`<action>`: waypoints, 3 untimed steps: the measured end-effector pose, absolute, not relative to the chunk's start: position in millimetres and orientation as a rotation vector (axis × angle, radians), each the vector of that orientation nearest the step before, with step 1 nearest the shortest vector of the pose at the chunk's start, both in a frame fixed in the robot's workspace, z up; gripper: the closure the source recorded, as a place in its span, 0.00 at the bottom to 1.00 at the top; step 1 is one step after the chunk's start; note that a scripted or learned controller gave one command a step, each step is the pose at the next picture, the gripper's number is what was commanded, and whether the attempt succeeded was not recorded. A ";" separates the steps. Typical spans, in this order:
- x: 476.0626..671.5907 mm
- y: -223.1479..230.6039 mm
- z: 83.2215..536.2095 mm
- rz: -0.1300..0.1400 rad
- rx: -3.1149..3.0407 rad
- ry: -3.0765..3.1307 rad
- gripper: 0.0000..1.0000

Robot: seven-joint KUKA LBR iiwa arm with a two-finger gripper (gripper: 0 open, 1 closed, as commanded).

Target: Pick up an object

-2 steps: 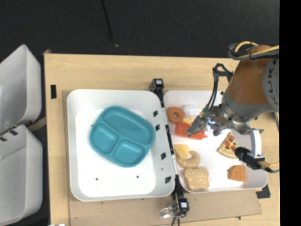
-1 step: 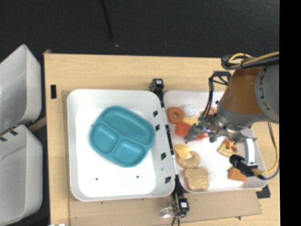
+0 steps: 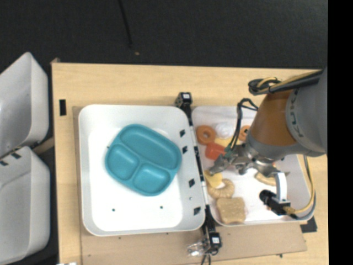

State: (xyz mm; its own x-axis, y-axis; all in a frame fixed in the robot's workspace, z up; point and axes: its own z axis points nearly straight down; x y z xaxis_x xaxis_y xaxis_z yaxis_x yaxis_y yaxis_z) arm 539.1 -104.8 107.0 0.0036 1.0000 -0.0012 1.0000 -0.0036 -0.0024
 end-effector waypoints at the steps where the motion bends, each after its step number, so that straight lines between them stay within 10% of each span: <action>1: 540.4 -105.8 120.2 -0.003 -2.237 -2.209 1.00; 3: 544.8 -110.6 237.6 -0.005 -2.223 -2.227 1.00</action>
